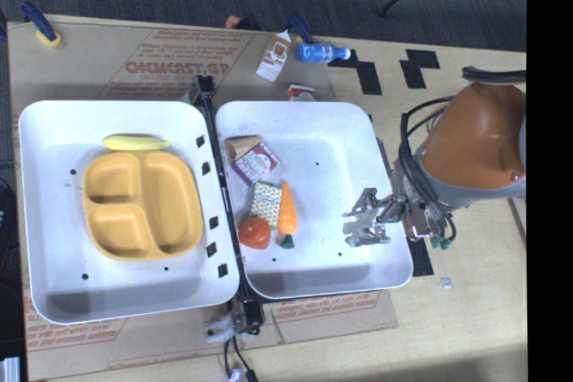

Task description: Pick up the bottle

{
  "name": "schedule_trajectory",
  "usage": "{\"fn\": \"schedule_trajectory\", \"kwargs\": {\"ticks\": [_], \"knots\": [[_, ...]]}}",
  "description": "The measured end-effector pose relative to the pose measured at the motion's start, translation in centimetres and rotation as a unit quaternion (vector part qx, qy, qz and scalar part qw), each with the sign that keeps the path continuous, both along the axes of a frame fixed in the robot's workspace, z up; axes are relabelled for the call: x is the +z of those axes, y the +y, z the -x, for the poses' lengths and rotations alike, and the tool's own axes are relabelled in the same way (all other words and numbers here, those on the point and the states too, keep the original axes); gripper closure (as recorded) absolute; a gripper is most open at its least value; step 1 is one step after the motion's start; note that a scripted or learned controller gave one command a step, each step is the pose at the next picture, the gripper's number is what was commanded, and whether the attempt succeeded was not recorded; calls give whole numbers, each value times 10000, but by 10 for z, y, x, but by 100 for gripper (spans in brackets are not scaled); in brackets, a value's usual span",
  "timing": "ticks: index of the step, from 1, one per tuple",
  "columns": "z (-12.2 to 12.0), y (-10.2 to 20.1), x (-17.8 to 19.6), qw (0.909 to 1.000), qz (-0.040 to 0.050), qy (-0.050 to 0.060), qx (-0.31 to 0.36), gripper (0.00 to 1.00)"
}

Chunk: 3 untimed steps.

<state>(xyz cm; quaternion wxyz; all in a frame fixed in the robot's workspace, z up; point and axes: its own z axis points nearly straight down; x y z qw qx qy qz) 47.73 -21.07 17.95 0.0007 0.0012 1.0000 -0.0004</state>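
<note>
The bottle [320, 54] lies on the surface beyond the right bin [309, 116], outside it. The claw [365, 218] hovers inside that bin, parted and empty, well apart from the bottle.

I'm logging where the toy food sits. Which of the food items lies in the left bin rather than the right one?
The yellow banana, lying above the compartment tray. The carrot, tomato and packets all lie in the right bin.
</note>
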Motion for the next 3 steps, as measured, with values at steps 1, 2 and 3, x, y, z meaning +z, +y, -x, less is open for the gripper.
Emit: {"fn": "schedule_trajectory", "kwargs": {"ticks": [1,2,3], "knots": [[0,-1,20,9960,1,-2,-888,100],[1,13,-38,9985,-9,20,-543,100],[0,0,-2,9909,2,3,1345,100]]}}
